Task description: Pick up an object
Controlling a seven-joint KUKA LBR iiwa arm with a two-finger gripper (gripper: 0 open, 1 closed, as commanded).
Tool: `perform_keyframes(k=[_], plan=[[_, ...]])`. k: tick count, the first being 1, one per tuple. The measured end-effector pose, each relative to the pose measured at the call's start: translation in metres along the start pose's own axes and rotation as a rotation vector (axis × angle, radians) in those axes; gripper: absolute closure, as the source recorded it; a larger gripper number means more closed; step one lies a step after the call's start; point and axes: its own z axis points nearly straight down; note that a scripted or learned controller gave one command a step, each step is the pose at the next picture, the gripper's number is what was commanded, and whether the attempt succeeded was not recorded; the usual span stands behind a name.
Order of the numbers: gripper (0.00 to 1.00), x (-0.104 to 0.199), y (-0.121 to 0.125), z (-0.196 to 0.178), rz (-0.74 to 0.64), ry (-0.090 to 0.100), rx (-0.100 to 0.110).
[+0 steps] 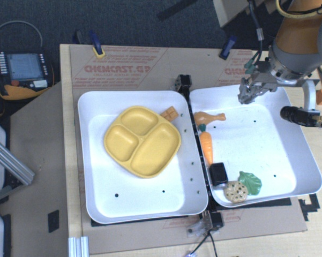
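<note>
My gripper (249, 93) hangs over the far edge of the right bin (278, 143), well above its floor, with nothing visible between its fingers. Along that bin's left side lie a tan drumstick (209, 118), an orange carrot (206, 148) and a small black block (218, 173). Near the front edge sit a speckled cookie (236, 191) and a green leafy piece (251, 181). The gripper is up and to the right of the drumstick, apart from every object.
The left bin (96, 175) holds a yellow divided plate (143, 141), and a small brown block (170, 113) rests at the plate's far right corner. A black clamp (183, 82) sits between the bins at the back. A handheld controller (21, 71) lies at far left.
</note>
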Motion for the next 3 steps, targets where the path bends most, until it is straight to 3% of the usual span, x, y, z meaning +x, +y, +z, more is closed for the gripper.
perform_keyframes(k=[2, 3], plan=[[1.00, 0.101, -0.030, 0.023, 0.002, -0.001, 0.001], [1.00, 0.148, -0.049, 0.016, 0.000, 0.000, 0.001]])
